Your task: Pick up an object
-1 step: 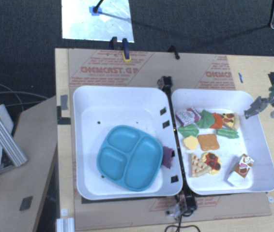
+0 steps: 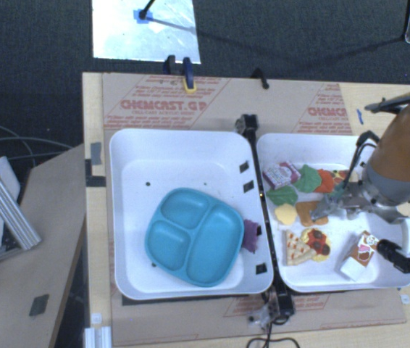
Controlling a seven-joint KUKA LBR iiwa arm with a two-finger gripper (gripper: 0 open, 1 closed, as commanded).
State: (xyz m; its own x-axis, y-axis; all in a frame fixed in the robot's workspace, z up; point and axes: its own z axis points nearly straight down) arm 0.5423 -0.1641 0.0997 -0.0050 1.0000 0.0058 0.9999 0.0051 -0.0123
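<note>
The left bin (image 2: 129, 194) holds a blue divided plate (image 2: 195, 235), lying flat toward its near right part, with three compartments showing. A small purple thing (image 2: 250, 235) lies tucked just beside the plate's right edge, against the wall between the bins.

The right bin (image 2: 292, 278) carries a cluster of toy food. At its far left lies a pink and white packet (image 2: 280, 174), with a dark green piece (image 2: 308, 178) just to its right and a red-orange piece (image 2: 329, 180) beyond that. Nearer, a green leaf-like piece (image 2: 282, 194) lies above a pale yellow piece (image 2: 285, 214), the two touching or almost so. A tan flat piece (image 2: 308, 212) sits just right of the yellow one. Nearer still, a pizza slice (image 2: 307, 244) lies flat, and a small carton (image 2: 358, 255) rests tilted in the near right corner.

The arm (image 2: 408, 158) reaches in from the right, low over the right bin's right half. Its gripper (image 2: 328, 207) points left and comes down at the right edge of the tan piece, close below the red-orange piece. The grey fingertips look close together, though the picture is too blurred there to tell whether they are shut, or whether anything lies between them. Nothing is seen lifted off the bin floor.
</note>
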